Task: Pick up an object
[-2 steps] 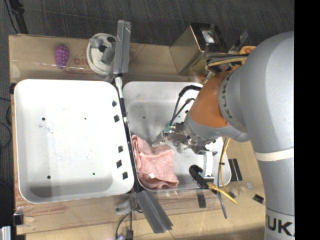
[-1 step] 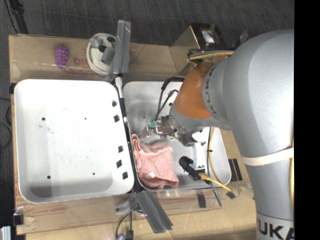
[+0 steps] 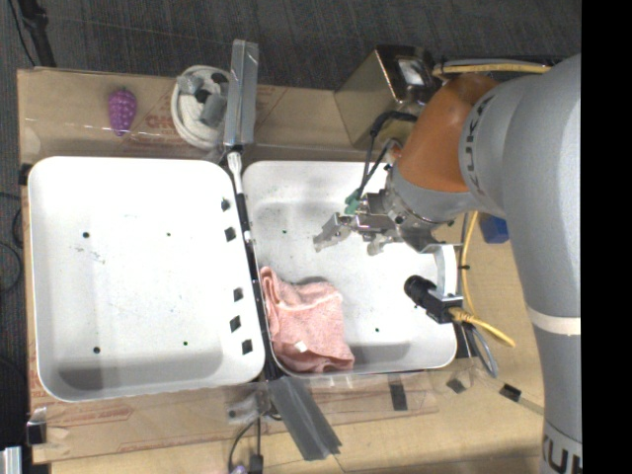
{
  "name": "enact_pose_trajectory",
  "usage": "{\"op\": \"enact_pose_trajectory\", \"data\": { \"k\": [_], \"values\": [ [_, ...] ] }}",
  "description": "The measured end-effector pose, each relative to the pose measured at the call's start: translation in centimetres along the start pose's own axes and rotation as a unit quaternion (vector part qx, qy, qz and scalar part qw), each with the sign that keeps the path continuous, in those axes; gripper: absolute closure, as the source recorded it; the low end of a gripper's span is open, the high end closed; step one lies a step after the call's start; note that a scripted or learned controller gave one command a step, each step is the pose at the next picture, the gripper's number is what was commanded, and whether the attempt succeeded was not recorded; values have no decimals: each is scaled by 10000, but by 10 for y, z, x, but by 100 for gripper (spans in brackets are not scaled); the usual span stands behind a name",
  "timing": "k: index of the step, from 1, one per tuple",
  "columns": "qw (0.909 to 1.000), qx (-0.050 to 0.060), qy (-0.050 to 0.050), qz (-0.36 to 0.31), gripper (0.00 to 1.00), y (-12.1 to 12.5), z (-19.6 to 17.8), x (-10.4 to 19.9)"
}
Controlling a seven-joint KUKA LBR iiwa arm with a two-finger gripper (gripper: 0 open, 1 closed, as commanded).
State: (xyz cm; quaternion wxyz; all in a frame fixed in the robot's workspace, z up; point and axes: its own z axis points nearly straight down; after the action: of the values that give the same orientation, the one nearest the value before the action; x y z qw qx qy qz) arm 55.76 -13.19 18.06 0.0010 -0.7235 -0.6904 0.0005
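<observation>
Seen from above, two shallow white bins sit side by side on a brown counter (image 3: 296,107). The left bin (image 3: 59,265) shows bare white floor. The right bin (image 3: 296,191) holds a crumpled pink cloth (image 3: 308,326) in its near left corner, against the divider. The grey arm (image 3: 513,166) reaches in from the right. Its pincer (image 3: 336,230) hangs over the right bin's middle, fingers spread and gripping nothing, well apart from the cloth. A small purple object (image 3: 121,110) lies on the counter behind the left bin.
</observation>
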Motion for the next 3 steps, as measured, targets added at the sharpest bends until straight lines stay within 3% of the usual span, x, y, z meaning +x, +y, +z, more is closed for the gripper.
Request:
{"op": "enact_pose_trajectory", "data": {
  "k": [1,2,3],
  "values": [
    [9921,-10,-5,-1257,0,9,-60,19],
    [9868,10,-1,-1617,0,-38,-8,1],
    [9800,-15,0,-1989,0,-42,88,-13]
  ]
}}
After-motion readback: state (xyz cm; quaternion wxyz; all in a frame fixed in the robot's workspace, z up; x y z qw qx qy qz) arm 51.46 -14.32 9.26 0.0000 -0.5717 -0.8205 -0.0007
